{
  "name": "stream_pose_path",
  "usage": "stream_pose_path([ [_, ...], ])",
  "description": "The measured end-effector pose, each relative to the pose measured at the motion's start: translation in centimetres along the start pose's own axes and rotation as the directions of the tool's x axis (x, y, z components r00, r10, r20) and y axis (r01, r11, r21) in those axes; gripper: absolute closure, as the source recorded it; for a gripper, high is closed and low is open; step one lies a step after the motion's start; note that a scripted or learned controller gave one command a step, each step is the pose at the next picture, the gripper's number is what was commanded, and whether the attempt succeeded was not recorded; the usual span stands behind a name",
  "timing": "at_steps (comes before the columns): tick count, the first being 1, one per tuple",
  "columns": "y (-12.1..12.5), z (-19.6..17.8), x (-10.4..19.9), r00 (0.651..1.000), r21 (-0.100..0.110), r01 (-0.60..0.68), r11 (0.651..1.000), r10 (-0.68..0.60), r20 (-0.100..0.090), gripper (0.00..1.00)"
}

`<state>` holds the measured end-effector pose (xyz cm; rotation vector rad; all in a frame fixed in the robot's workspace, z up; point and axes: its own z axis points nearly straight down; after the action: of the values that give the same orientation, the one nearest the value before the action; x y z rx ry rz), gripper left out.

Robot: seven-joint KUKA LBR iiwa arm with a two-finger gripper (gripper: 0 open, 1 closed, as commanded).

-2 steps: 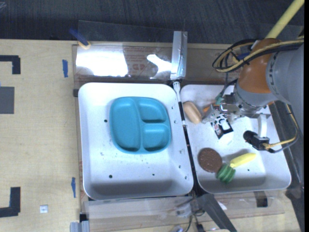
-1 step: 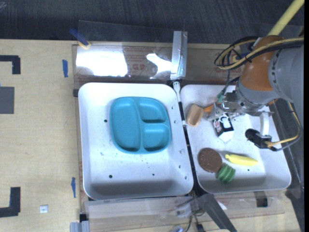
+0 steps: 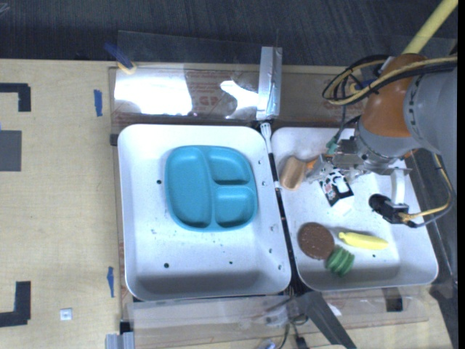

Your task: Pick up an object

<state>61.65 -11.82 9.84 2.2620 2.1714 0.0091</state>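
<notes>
My gripper [image 3: 335, 186] hangs over the upper middle of the right bin [image 3: 418, 267], under the grey arm with its orange band [image 3: 383, 112]. A tan rounded object [image 3: 293, 171] lies just to its left, by the bin's left wall. Toward the bin's front lie a brown round disc [image 3: 316, 240], a yellow banana-like piece [image 3: 363, 241] and a green ridged piece [image 3: 339, 261]. These three lie well below the gripper in the view. I see nothing held in the gripper.
The left bin [image 3: 145, 260] holds a blue divided plate [image 3: 211, 187]. A divider wall [image 3: 276, 195] separates the bins. Cables [image 3: 356, 78] loop above the wrist, and a black part with a yellow cable [image 3: 389, 208] hangs right of the gripper.
</notes>
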Motion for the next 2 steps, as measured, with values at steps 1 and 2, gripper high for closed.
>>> stream_pose_path([
  [1, 0.1, -1.07, -0.06, 1.0, -0.003, -0.001, 1.0, 0.001, 0.0, 1.0],
  [2, 0.08, -1.02, -0.06, 1.0, -0.003, -0.001, 1.0, 0.001, 0.0, 0.0],
])
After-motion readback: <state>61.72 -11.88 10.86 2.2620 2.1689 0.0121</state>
